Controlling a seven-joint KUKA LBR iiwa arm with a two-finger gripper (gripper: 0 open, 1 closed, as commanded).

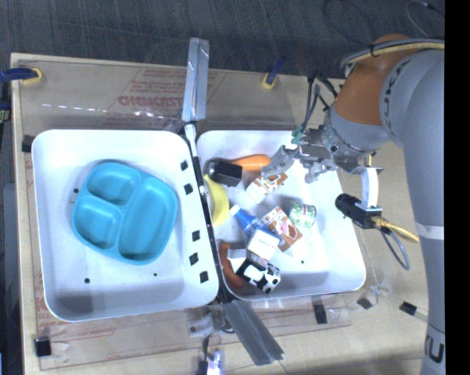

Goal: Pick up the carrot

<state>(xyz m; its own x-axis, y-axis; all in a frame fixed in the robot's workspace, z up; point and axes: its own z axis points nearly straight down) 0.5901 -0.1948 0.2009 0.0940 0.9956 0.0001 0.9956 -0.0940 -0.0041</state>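
The orange carrot (255,162) lies at the back of the right bin (340,268), its left end against a black block (226,171). My gripper (299,165) hovers just to the right of the carrot, above the bin's back right part. Its two fingers are spread open with nothing between them. A small brown and white carton (267,182) sits just below the left finger (282,158).
Also in the right bin are a yellow banana (215,198), a blue item (246,222), a printed carton (281,226), a green and white can (303,213), a white box (262,245) and a black and white toy (259,276). The left bin (55,287) bears a blue sectioned plate (125,210).
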